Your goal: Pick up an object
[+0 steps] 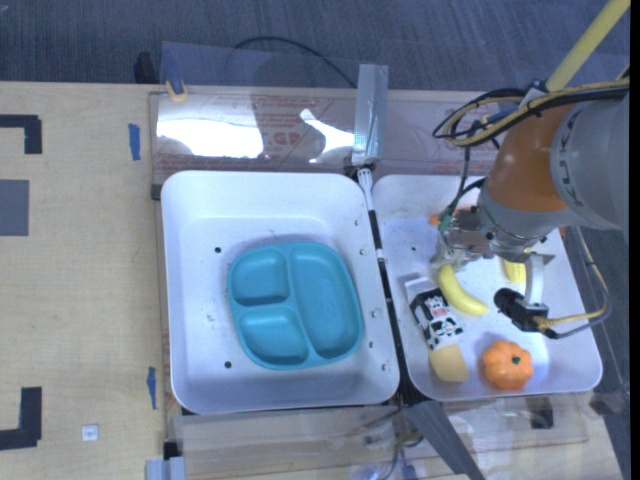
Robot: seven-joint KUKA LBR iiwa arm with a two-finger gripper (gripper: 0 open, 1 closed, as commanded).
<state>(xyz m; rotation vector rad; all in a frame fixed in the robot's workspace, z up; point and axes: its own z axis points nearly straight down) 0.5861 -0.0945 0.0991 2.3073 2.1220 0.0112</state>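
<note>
Along the bottom of the frame, the right bin (pixel 575 373) carries an orange pumpkin-shaped toy (pixel 507 364) near its lower rim, a pale yellow block (pixel 450 364) just left of it, and a black-and-white carton (pixel 434 315) lying slanted above the block. A yellow banana (pixel 461 292) rests a little higher, just beside the carton. Nothing looks lifted, so the pick seems not yet done. The claw (pixel 472 240) hangs over the banana's upper end at right centre; whether it is apart or together I cannot tell. Room is tight here: the toys crowd together, and the bins' shared rim lies close on the left. The left bin (pixel 190 268) holds a teal divided tray (pixel 295 303) with open floor around it.
</note>
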